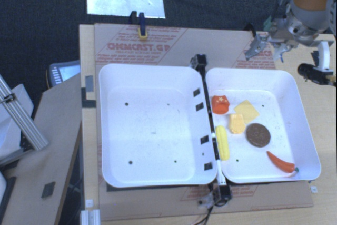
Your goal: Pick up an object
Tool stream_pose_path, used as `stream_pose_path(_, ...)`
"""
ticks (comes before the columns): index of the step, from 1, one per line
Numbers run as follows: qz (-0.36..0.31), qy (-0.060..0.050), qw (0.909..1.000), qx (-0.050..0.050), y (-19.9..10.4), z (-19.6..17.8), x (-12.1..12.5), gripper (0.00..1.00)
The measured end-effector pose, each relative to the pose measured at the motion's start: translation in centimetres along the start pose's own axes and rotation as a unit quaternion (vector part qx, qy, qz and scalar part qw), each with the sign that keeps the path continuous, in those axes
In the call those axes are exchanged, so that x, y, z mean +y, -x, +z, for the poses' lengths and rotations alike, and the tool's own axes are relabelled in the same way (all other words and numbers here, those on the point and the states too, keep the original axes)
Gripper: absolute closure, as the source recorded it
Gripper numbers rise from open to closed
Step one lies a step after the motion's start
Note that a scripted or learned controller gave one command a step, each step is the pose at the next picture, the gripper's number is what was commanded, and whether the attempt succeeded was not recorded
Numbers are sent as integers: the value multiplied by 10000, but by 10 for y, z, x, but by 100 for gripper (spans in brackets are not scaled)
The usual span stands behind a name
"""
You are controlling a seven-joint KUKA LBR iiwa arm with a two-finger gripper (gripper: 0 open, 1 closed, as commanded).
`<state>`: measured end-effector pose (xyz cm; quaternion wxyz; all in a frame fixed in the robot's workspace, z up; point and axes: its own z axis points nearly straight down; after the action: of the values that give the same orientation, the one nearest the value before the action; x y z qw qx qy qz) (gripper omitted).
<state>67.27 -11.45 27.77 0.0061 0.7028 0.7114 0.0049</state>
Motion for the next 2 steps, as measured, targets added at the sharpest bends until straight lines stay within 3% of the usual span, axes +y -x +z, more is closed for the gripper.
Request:
stream_pose_path(1, 3, -22, 10000, 12, -55, -84, 0, 0)
stream_pose_path(2, 8, -43, 10000, 13, -107, -145, 1, 0)
